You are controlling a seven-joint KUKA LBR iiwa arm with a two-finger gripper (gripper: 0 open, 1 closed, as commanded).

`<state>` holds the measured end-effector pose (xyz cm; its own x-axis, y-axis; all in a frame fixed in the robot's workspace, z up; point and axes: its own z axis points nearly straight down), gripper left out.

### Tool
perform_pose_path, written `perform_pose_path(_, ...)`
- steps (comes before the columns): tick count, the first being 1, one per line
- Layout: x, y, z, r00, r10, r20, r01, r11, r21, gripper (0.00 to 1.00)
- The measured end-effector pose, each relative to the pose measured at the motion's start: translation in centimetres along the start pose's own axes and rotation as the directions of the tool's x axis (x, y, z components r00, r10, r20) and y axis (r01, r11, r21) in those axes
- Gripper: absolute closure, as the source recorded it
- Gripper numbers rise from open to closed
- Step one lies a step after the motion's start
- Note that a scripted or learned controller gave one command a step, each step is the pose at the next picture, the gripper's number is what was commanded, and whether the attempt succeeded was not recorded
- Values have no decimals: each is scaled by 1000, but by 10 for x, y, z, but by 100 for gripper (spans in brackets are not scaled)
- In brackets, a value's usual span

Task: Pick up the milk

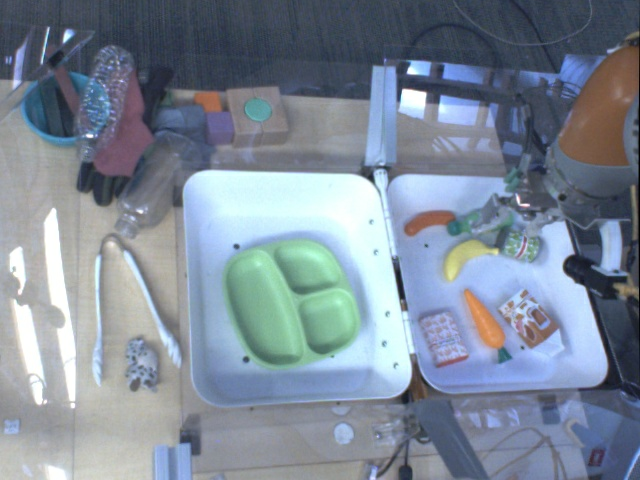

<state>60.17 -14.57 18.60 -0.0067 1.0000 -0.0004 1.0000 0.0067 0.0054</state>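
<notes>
The milk (528,320), a small white-and-brown carton, lies on its side near the front right corner of the right bin (575,373). My gripper (508,211) hangs over the back of that bin, well behind the carton. It is just above a green can (520,244) and the end of an orange sausage (430,222). Nothing shows in its grasp. The grey arm with its orange band (600,98) comes in from the right.
The right bin also holds a banana (468,258), a carrot (484,320) and a pink-patterned box (442,336). A green divided plate (292,300) sits in the left bin (200,268). Tongs (140,298), a plastic bottle (150,183) and blocks lie on the bench to the left.
</notes>
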Motion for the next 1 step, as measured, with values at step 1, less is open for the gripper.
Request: perform_pose_path(1, -26, -40, 59, 995, 103, 1, -103, 995, 0, 0)
